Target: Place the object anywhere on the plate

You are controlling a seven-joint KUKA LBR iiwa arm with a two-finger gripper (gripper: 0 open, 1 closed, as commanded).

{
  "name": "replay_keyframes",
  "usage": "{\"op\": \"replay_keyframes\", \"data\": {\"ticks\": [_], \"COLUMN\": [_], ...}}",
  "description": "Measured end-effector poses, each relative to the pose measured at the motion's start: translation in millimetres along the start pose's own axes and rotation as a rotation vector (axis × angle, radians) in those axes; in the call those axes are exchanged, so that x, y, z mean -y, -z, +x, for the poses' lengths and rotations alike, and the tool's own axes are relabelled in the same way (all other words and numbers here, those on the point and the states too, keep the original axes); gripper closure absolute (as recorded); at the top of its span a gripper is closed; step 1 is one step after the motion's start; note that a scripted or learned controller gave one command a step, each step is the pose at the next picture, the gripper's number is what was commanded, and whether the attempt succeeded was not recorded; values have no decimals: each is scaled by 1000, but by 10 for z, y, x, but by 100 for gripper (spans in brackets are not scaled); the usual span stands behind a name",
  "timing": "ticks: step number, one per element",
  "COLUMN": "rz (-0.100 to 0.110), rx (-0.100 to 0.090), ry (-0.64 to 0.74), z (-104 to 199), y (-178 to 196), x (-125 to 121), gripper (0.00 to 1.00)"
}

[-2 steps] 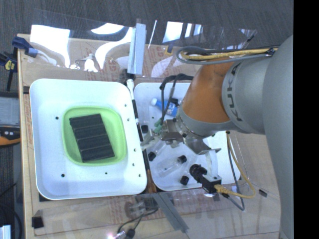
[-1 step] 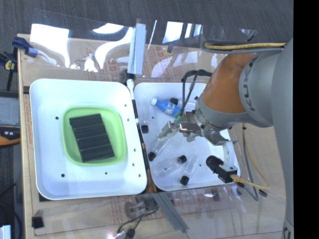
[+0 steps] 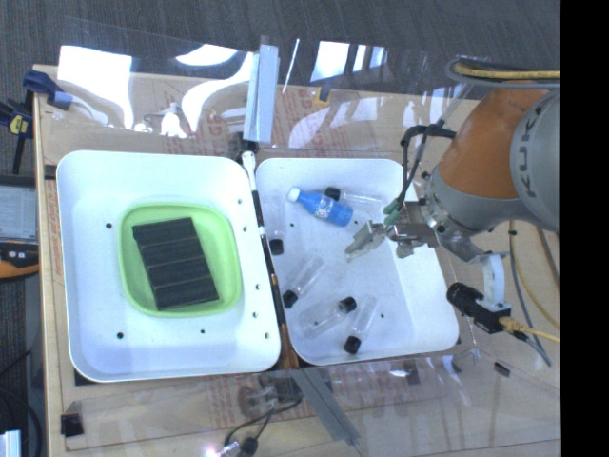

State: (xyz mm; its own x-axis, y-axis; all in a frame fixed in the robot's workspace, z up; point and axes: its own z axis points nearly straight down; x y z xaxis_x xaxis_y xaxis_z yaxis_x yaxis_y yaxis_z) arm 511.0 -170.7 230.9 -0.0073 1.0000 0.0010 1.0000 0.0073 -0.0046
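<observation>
The likeliest object for the task is judged to be the small blue bottle (image 3: 322, 207), which lies on its side in the right bin (image 3: 419, 327), toward that bin's far edge, with a white cap at its left end and a dark piece just beside its upper right. It is taken to be light, stiff plastic with a smooth, rounded body, so it could roll or slip when pinched; a hold across the middle of the barrel, square to its long axis, is thought safest. Nearer than the bottle, several clear vials (image 3: 333, 314) with black caps are scattered on the bin floor (their transparent walls are hard to make out against the white, and they too are presumed slick and light). To the right of the bottle the gripper (image 3: 373, 237) hangs over the bin, its metal fingers seen slightly apart with nothing between them, and the grey arm (image 3: 495, 160) with its orange band reaches in behind it. Well to the left of the bottle, in the left bin (image 3: 86, 331), a shallow green plate (image 3: 133, 255) with a raised rim is seen, and a dark ribbed block (image 3: 174, 261) already covers most of its floor, leaving only the margins free.
</observation>
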Motion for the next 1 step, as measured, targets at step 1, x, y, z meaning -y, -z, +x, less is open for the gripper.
{"op": "replay_keyframes", "data": {"ticks": [1], "rz": [-3], "rx": [2], "ry": [135], "z": [-397], "y": [-57], "x": [-120], "gripper": [0]}}
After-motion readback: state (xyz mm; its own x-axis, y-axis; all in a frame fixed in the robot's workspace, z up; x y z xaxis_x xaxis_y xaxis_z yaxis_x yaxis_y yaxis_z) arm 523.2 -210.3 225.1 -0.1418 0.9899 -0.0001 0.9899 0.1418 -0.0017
